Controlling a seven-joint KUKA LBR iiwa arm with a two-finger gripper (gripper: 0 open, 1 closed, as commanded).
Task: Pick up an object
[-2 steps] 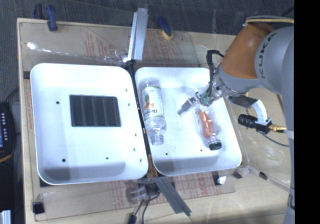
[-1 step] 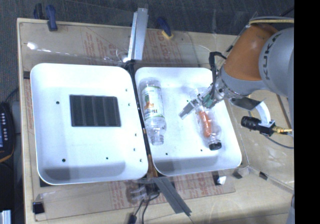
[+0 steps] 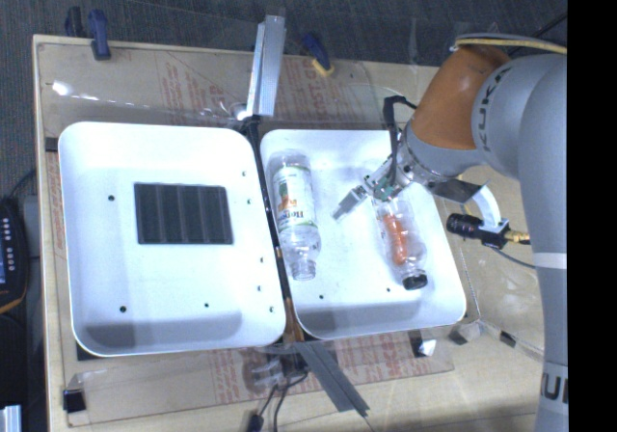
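Observation:
Two plastic bottles lie in the right bin (image 3: 439,300). The clear one with an orange and green label (image 3: 294,213) lies lengthwise near the bin's left wall. A second bottle with orange contents and a black cap (image 3: 401,242) lies towards the right wall. My gripper (image 3: 364,195) is low in this bin, just beyond the far end of the orange bottle and to the right of the labelled bottle. It stands open, with one grey finger (image 3: 347,201) pointing to the lower left. Nothing is between its fingers.
The left bin (image 3: 87,305) holds a dark ribbed rectangular block (image 3: 183,213) near its middle. A metal bar (image 3: 266,64) rises behind the seam between the bins. The arm (image 3: 482,121) reaches over the right bin's far right corner.

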